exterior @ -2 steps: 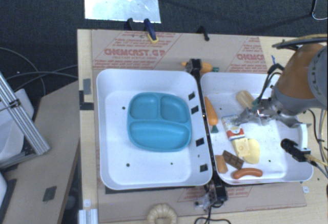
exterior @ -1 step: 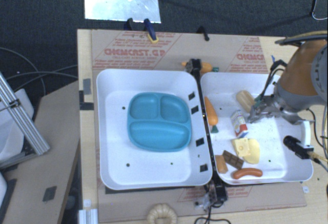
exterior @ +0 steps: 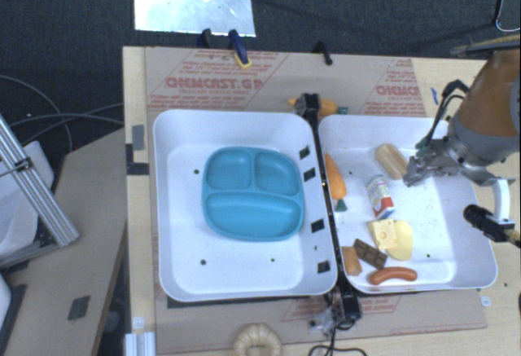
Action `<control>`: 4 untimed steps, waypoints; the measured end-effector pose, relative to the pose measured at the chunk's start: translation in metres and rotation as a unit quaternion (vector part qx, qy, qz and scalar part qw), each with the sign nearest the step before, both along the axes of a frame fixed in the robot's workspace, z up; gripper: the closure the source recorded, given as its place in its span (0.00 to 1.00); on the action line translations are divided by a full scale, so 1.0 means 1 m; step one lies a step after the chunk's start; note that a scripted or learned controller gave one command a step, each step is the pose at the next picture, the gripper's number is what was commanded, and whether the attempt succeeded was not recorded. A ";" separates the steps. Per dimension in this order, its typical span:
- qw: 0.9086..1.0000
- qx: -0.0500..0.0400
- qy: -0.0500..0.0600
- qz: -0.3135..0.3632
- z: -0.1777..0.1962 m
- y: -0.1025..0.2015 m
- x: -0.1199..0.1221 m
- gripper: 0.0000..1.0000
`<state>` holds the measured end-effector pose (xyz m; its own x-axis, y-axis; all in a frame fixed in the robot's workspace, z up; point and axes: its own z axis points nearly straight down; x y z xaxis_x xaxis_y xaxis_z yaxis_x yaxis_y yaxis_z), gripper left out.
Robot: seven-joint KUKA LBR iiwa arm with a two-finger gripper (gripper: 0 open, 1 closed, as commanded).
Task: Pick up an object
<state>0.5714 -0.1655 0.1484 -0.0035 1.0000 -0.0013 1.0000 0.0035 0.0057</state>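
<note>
Your nearest target, the tan bread roll [exterior: 391, 160], lies in the right bin [exterior: 468, 265] just left of the hand [exterior: 417, 169]. You cannot tell the hand's state; nothing visibly sits in it. If it drops here, it may nudge the roll toward the small can [exterior: 379, 196] instead of straddling it. The cheese wedge [exterior: 392, 239], sausage [exterior: 393, 274] and carrot [exterior: 334, 180] crowd the floor; the blue plate [exterior: 252, 193] sits apart in the left bin [exterior: 183, 183].

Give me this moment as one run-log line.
arm: over right bin | pincer: low beside bread roll, nothing seen held | left bin: blue divided plate
</note>
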 end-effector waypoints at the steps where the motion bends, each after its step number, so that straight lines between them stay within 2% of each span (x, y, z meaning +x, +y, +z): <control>1: 1.000 0.000 0.001 0.000 0.045 -0.006 0.001 1.00; 2: 1.000 0.000 0.001 0.001 0.078 -0.007 0.002 1.00; 4: 1.000 0.002 0.003 0.003 0.075 0.082 -0.022 1.00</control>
